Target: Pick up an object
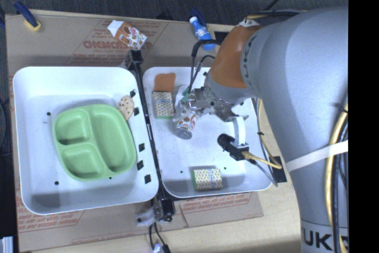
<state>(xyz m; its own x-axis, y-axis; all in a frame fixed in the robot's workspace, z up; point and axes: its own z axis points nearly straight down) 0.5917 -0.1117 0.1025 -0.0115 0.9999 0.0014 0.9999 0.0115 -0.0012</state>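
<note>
The right bin (249, 183) holds several small objects. A patterned cup (185, 125) lies on its side near the bin's middle. Left of it lies a patterned packet (162, 104), with an orange block (164, 80) behind that. A patterned box (207, 178) sits near the front wall. My gripper (193, 105) hangs low over the bin, right at the upper end of the cup and beside the packet. The wrist hides how the gripper meets the cup.
The left bin (23, 127) holds a green divided plate (93, 141) and a round cookie-like piece (125, 106) at its right wall. A black divider (145, 127) runs between the bins. The big grey arm (296, 98) covers the right bin's right side. A snack packet (128, 36) lies behind the bins.
</note>
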